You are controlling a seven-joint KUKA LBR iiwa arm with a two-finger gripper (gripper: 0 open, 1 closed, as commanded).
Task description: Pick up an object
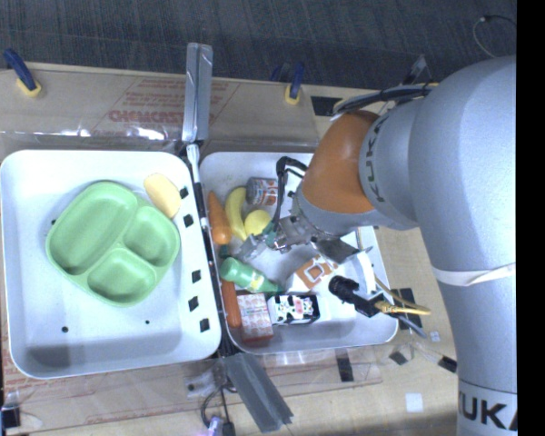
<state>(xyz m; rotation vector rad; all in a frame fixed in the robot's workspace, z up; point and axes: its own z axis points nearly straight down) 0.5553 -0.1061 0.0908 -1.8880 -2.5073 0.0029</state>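
Gripper [274, 236] hangs low in the right bin [374, 327] over the toy banana [237, 213], probably light, stiff and slick, best pinched across its middle; jaw state I cannot tell.

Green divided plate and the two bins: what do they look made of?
Green plate: probably moulded plastic, with a smooth matte pastel surface and rounded compartment walls. Left bin and right bin: likely thin white plastic, slightly glossy, with rounded corners.

Green divided plate [114, 241] in left bin [36, 334]
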